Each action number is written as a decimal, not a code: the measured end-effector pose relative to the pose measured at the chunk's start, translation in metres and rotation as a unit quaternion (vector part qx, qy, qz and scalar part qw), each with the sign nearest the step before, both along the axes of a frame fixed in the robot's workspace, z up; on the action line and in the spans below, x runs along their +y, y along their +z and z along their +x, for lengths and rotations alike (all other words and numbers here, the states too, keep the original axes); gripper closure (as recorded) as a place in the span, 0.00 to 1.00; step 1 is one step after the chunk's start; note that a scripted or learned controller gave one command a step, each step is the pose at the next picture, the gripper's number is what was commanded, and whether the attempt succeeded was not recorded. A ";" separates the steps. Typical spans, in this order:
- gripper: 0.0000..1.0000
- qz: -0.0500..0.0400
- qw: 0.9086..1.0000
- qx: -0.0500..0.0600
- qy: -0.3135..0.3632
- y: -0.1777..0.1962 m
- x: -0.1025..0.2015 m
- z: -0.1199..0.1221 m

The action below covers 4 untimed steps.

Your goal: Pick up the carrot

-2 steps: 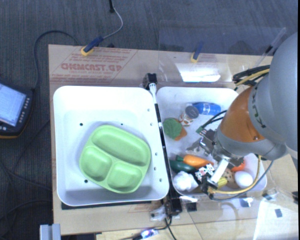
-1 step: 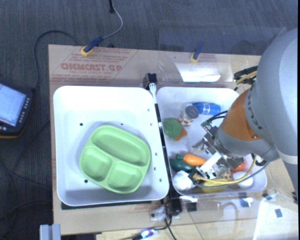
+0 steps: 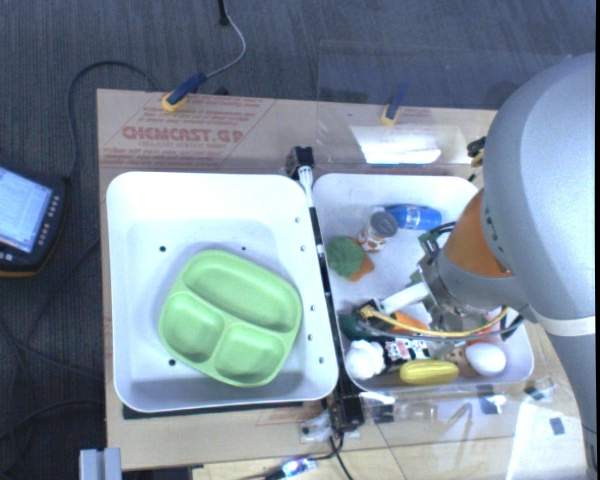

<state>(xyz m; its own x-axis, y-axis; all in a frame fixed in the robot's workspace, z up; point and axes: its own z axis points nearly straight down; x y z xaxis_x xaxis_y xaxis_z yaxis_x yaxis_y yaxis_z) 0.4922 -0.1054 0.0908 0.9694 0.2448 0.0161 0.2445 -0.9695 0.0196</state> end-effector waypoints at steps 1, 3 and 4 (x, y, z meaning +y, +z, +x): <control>1.00 0.001 1.000 0.004 0.000 0.009 0.000 -0.002; 0.00 0.004 1.000 0.009 0.016 -0.001 0.008 0.086; 0.00 0.007 1.000 0.006 -0.020 0.167 0.038 0.154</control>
<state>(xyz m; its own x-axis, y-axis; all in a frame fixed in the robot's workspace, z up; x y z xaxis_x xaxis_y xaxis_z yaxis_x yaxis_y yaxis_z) 0.6458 -0.0678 0.2575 0.9785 0.2060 0.0080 0.2060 -0.9786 0.0032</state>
